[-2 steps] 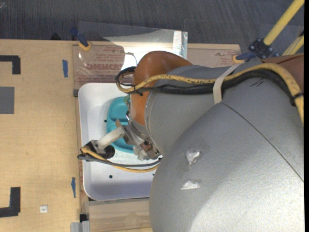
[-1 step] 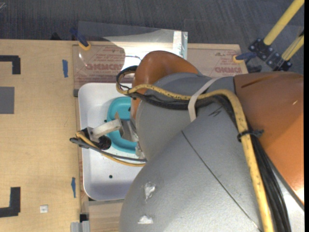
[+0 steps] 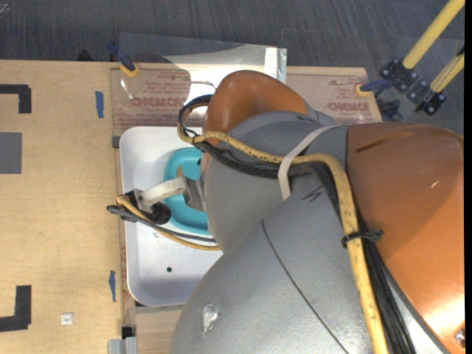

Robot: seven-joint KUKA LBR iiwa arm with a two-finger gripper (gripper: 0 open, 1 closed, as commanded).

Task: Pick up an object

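Teal plastic object [image 3: 183, 190] lies in the white bin [image 3: 140, 271] on the desk [image 3: 59, 198], partly under my grey arm [image 3: 251, 220] — my hand is buried beneath my own wrist, and whether it is wide or closed I cannot tell.

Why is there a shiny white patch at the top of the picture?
Camera view: light glares off the clear sheet behind the bin; the arm looms close, slightly soft, and shades the bin floor beside the teal object.
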